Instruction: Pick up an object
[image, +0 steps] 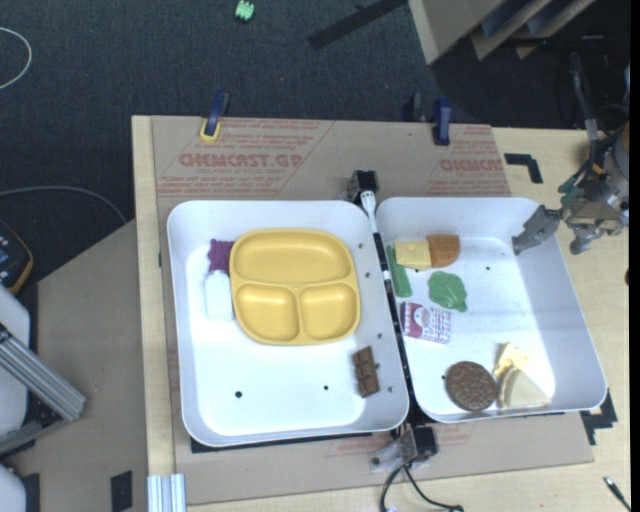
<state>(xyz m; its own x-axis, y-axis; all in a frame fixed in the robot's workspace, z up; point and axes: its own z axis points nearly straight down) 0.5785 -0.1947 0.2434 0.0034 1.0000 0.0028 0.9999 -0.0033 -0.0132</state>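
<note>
White bins sit left of my hand (545, 232), which hovers at the right bin's (560, 300) far edge; grip state unclear. Nearest candidate, the green piece (447, 291), lies below-left, free to grab.

Clearance and obstructions, both bins

Left bin (190, 300): a yellow divided tray (295, 284) blocks the upper half; a brown chocolate piece (366, 371) lies against the right wall; the lower-left floor is open. Right bin (570, 300): a sponge block (427, 252), green piece (448, 291) and printed packet (427, 322) crowd the left side, a round cookie (470, 386) and pale wedges (515, 375) the lower edge; the centre-right floor is open.
</note>
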